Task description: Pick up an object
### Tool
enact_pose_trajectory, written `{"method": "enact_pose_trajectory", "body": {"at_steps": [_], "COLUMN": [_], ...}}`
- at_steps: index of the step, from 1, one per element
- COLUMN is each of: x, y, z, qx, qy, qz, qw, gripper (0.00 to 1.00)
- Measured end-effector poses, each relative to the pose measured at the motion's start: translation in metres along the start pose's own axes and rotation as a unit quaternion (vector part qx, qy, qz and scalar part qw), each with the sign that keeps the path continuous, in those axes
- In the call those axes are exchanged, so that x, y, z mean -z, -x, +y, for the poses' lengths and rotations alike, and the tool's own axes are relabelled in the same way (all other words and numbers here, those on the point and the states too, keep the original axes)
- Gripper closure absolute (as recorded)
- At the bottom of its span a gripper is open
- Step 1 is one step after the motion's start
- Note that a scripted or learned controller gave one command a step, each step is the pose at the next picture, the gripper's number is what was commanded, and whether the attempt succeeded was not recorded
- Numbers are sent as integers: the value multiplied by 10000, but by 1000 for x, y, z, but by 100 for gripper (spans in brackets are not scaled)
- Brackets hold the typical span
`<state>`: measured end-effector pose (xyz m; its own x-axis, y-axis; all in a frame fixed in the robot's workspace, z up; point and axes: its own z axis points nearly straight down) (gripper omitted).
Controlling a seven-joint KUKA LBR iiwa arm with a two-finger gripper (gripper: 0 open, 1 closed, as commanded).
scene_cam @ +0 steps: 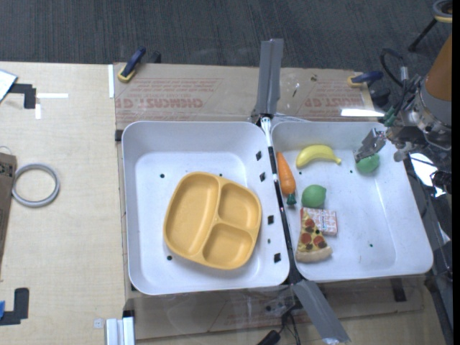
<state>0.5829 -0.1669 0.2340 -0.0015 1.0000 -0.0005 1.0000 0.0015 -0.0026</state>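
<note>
A wooden bench (65, 264) carries two white bins side by side at frame centre. The right bin (388, 257) holds a small round green ball (368, 164) near its upper right corner. The gripper (374, 146) sits directly over that ball, touching or just above it; how far it is open cannot be told, and no grasp is visible. Nearby lie a banana (318, 154), a carrot (286, 176), a second green ball (313, 195), a pizza slice (313, 239) and a small packet (328, 223). The left bin (144, 192) holds a yellow divided plate (212, 220).
</note>
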Motion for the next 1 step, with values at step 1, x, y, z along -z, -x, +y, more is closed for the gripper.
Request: {"method": "enact_pose_trajectory", "body": {"at_steps": [1], "x": [-119], "y": [11], "z": [22], "qx": [853], "qy": [4], "qz": [1], "qw": [9964], "gripper": [0]}}
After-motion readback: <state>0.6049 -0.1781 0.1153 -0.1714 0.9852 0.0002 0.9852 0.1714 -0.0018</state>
